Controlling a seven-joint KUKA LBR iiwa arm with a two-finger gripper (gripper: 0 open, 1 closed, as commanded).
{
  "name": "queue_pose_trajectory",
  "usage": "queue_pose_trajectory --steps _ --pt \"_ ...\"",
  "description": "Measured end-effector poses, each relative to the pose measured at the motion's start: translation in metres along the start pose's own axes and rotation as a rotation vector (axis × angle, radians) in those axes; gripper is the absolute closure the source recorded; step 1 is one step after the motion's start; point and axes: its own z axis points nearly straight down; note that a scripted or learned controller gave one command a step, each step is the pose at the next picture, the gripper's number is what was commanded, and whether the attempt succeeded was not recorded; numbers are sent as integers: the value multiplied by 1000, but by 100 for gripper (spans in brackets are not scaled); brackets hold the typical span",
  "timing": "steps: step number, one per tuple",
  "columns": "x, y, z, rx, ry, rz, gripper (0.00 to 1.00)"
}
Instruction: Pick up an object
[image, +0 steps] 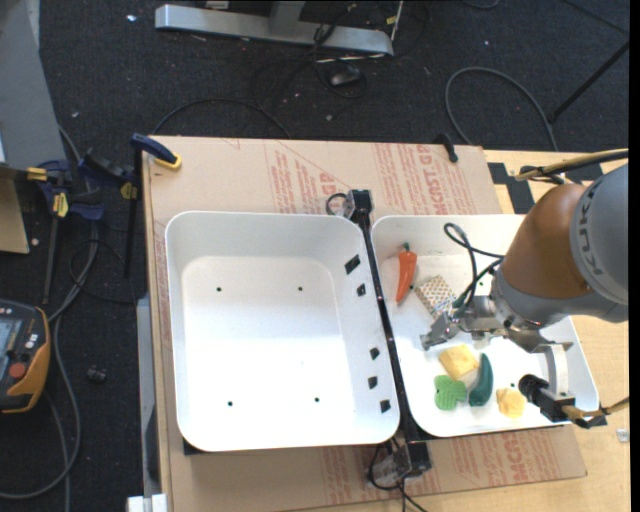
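Bins first: two shallow white plastic trays sit side by side on a cardboard-covered bench, smooth and glossy. The left bin (200, 300) is the roomier-looking one from where I stand; the right bin (420, 235) holds the pickings. Over it leans the arm (560, 260), grey shell with a broad orange band, its gripper (447, 328) down low near the middle of that bin. Whether the metal fingers are spread or pinched, I cannot tell; nothing is visibly caught between them.

Just below the gripper lies a pale yellow lump (459, 360), blocky and foam-like, and I'd judge it the nearest thing to take. It looks light and a bit squashy, so a pinch across its narrower sides should hold without slipping. Beside it is a dark green curved piece (483, 380), smooth and probably slicker, touching a bright green knobbly toy (449, 393). An orange carrot-shaped toy (405, 275) lies up by the divider, slim and stiff-looking, best taken across its middle. A small speckled square (434, 292) sits near it, flat and awkward to lift. A little yellow chunk (510, 402) rests at the lower right.
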Motion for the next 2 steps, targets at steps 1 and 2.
queue_pose_trajectory --steps 1,2 --pt "19 82 -1 -4 -1 -4 0" --pt "28 130 -1 6 -4 1 0"
